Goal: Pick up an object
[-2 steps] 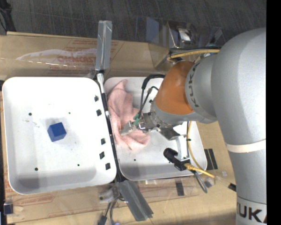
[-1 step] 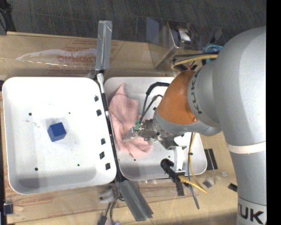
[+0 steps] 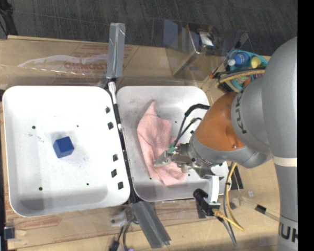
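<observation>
Grey arm entering from the right, orange band above the wrist, wrist angled downward to the left, gripper (image 3: 165,160) lowered, black cables looping above it

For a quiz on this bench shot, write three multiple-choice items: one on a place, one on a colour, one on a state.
1. Where does the blue cube lie?
A. In the left bin
B. In the right bin
C. On the cardboard outside the bins

2. What colour is the cloth?
A. Green
B. Pink
C. Black

3. How does the cloth lie?
A. Folded into a neat square
B. Hung over the wall between the bins
C. Rumpled on the bin floor

Answers:
1. A, since the cube sits alone on the floor of the left bin.
2. B, since the cloth in the right bin is pale pink.
3. C, since it spreads in uneven folds on the right bin's floor, with the pincer at its lower part.
</observation>
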You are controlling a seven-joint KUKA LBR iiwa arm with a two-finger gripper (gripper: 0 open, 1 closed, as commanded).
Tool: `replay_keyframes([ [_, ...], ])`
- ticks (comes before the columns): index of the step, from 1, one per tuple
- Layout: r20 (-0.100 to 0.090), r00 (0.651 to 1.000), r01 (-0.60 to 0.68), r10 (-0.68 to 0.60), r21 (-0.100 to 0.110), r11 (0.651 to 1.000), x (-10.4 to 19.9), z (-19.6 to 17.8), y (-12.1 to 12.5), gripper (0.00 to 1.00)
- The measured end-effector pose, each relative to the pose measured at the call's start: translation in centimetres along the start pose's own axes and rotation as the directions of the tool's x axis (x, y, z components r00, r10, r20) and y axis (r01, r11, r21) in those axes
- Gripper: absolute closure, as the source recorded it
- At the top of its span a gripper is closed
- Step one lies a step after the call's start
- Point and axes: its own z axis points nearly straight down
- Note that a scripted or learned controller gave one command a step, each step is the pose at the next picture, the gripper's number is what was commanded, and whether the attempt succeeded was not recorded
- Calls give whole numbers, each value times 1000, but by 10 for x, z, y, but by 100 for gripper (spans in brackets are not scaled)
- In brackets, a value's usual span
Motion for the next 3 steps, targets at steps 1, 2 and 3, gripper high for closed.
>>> replay_keyframes([
  [1,0,999,52,-52,2,999,30,1,-7,0],
  [2,0,999,54,-54,0,999,31,-8,-5,100],
  [3,1,966,259,-259,3,966,51,-166,13,100],
])
